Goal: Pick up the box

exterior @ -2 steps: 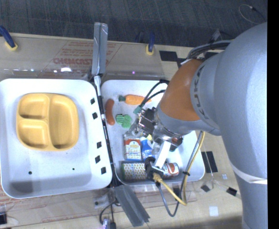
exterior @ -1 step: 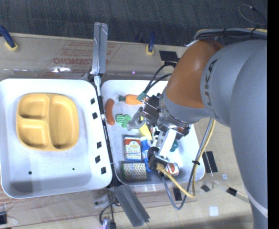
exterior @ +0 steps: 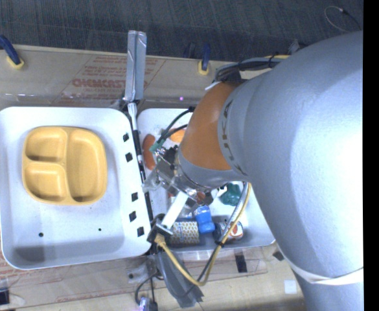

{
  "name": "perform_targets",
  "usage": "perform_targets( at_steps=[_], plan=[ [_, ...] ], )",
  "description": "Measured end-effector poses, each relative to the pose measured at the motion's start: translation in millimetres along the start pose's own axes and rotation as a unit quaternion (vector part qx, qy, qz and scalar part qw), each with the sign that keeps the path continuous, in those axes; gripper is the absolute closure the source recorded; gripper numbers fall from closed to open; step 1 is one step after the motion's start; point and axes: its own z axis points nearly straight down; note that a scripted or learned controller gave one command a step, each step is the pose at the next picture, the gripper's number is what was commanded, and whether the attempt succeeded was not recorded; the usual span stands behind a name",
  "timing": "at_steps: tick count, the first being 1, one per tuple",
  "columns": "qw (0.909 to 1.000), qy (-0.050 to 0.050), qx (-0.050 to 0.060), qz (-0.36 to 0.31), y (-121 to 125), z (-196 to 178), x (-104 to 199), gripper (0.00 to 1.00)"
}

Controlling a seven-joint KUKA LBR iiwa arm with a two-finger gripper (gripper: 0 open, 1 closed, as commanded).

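Observation:
My arm covers most of the right bin point(exterior: 151, 118). The gripper point(exterior: 164, 171) is low over that bin's left side, close to the divider between the bins. A small blue boxy thing point(exterior: 204, 221) lies near the bin's front wall, to the right of and nearer than the gripper. Next to it on the left is a grey speckled block point(exterior: 186, 233). I cannot tell which of these is the box. Just left of the gripper, an orange thing point(exterior: 148, 153) peeks out by the divider.
The left bin point(exterior: 59, 238) holds a yellow divided plate point(exterior: 65, 164). A teal thing point(exterior: 231, 194) and a red-and-white thing point(exterior: 236, 230) lie at the right bin's front right, partly under the arm. A grey metal post point(exterior: 135, 67) stands behind the divider.

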Motion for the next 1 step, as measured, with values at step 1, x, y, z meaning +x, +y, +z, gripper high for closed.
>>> perform_targets(
  at_steps=[1],
  plan=[
    [0.9999, 0.001, -0.001, -0.011, 98.4, -1.0, -36.4, 0.00]
  ],
)
